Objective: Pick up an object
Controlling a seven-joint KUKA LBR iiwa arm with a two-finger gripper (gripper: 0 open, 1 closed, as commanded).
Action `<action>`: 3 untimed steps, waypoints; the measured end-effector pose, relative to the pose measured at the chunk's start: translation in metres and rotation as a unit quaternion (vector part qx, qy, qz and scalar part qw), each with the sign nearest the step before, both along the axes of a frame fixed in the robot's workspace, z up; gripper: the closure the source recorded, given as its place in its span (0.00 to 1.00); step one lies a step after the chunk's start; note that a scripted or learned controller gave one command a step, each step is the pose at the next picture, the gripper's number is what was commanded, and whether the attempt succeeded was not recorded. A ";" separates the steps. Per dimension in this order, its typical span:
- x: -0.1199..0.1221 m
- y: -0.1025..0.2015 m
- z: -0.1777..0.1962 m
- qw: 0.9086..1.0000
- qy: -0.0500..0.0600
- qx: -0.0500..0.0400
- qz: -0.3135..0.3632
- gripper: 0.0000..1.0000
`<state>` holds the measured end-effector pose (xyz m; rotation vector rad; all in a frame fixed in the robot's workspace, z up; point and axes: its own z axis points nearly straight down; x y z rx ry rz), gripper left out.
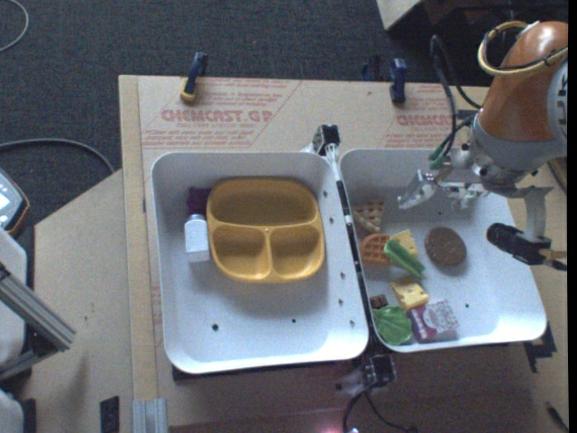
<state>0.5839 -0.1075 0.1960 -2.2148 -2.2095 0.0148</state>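
Gripper hovers over the right bin's back half, fingers spread, holding nothing. Nearest pick: brown round patty, in front of the gripper, lying flat and just apart from the yellow cheese wedge. Best approach is to centre over the patty and descend straight, so the wedge isn't clipped.
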 end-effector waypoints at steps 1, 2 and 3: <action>0.003 0.000 0.008 1.000 -0.007 -0.001 0.001 0.00; 0.002 -0.006 -0.054 1.000 -0.004 0.000 0.001 0.00; 0.001 -0.005 -0.107 1.000 -0.005 0.000 0.001 0.00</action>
